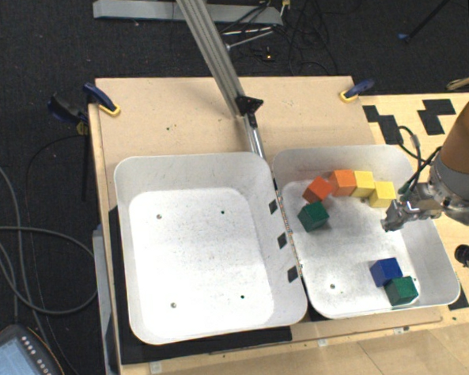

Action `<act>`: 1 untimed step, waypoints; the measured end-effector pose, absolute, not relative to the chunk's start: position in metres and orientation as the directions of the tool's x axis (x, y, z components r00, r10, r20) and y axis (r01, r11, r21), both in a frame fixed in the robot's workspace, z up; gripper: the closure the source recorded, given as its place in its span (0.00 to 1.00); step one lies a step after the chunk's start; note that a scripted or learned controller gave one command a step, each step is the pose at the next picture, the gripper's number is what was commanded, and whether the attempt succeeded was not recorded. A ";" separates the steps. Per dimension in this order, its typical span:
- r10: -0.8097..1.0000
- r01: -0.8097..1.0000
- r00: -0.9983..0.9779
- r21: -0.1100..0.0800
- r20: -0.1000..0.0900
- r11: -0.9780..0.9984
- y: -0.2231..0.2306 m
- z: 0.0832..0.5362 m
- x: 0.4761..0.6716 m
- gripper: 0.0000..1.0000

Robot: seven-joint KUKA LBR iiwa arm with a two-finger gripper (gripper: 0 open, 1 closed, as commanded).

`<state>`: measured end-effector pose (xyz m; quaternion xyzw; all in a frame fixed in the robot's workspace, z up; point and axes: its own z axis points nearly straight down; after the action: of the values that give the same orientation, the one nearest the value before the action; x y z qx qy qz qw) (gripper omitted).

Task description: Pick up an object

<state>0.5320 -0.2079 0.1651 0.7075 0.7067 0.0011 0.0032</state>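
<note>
The pincer [392, 219], its spread impossible to tell, hangs just beside the yellow block [383, 192], which lies slightly beyond it.

- Light is even and fairly bright over the bench [214, 113], soft, from overhead.
- The two white bins [199, 248] are the brightest areas, near washed out, with faint grey speckle visible on their floors.
- Shadows are short and soft; a thin dark one lies under the left bin's front rim.
- The dark floor [29, 68] around the bench is dim and low in detail.
- Focus is moderate; the picture is grainy, with slightly soft edges on the blocks [353, 185].
</note>
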 end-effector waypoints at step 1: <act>1.000 1.000 -0.002 0.007 -0.003 0.002 -0.208 0.220 0.524 1.00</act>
<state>0.5237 -0.2076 0.2198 0.7064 0.7078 0.0013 0.0035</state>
